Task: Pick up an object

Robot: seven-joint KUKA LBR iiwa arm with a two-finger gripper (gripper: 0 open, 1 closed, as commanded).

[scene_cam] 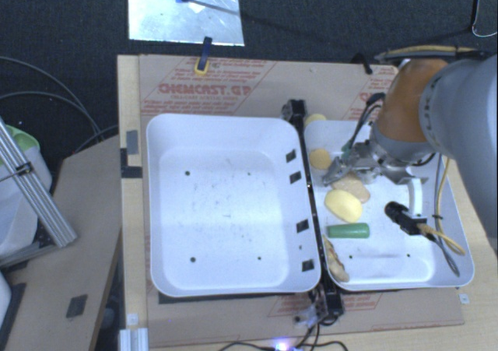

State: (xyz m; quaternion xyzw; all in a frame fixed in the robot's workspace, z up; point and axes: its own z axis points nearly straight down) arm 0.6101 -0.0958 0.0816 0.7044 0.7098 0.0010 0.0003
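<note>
The right bin [436, 264] holds several small things. A small yellow round piece [320, 159] lies near its left wall, with a pale beige lump [354, 189] to its right and below. Under the lump sit a yellow lemon-shaped object [343, 205] and then a green cylinder [348, 230]. A tan, peel-like piece [336, 261] rests by the bin's front left corner. My gripper [341, 171] is low in the bin, just above the beige lump and right of the yellow round piece. Nothing is visibly held.
The left white bin [226, 201] stands beside the right one, with a black divider with clips [305, 186] between them. A pale yellow object [315, 119] sits at the right bin's back left rim. The grey arm [451, 100] covers the back right of that bin.
</note>
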